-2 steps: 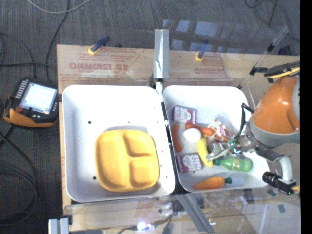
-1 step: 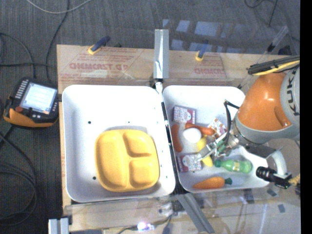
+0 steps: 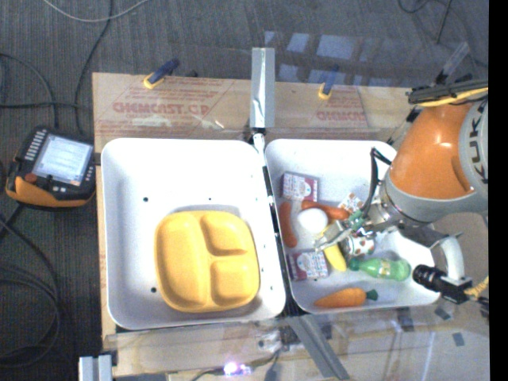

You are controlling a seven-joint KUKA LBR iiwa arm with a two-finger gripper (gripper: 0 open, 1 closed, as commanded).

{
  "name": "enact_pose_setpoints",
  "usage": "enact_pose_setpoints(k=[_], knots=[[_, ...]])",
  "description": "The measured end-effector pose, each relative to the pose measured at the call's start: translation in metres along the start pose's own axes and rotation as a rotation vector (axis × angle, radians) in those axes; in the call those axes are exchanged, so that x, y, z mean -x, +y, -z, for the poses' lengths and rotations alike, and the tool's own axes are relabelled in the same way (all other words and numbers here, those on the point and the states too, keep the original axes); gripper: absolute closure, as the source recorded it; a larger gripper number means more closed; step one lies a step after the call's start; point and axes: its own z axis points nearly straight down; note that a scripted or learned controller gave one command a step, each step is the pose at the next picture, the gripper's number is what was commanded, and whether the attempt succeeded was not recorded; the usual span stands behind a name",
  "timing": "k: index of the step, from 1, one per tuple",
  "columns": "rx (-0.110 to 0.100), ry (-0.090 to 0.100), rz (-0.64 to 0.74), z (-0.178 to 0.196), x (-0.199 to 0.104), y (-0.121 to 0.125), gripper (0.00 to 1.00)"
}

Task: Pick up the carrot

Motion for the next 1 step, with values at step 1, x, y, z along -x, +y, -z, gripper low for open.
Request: enact_pose_setpoints(k=[1], knots=[[0.02,-0.013,0.292,-0.0694,0.0616,-0.0097,0.0]])
